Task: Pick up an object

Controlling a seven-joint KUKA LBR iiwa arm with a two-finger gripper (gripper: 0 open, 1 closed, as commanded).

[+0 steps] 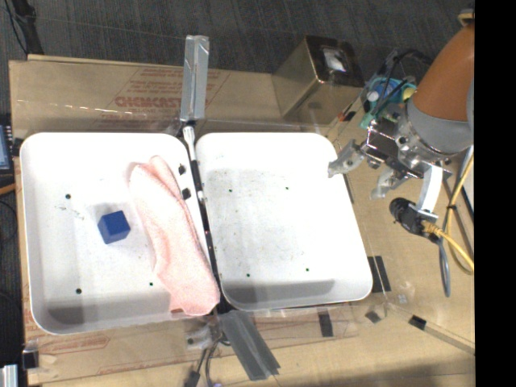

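In the left bin (48, 216) a small blue block (114, 226) sits on the white floor, left of centre; just to its right a pink cloth (173, 232) lies crumpled along the bin's right wall, running from the upper middle down to the lower right corner, its edge draped against the divider; the right bin (282, 224) shows a bare, lightly speckled floor; further right, beyond that bin's upper right corner, the gripper (364, 176) hangs over the bench with its two fingers spread apart and nothing between them, well apart from block and cloth.
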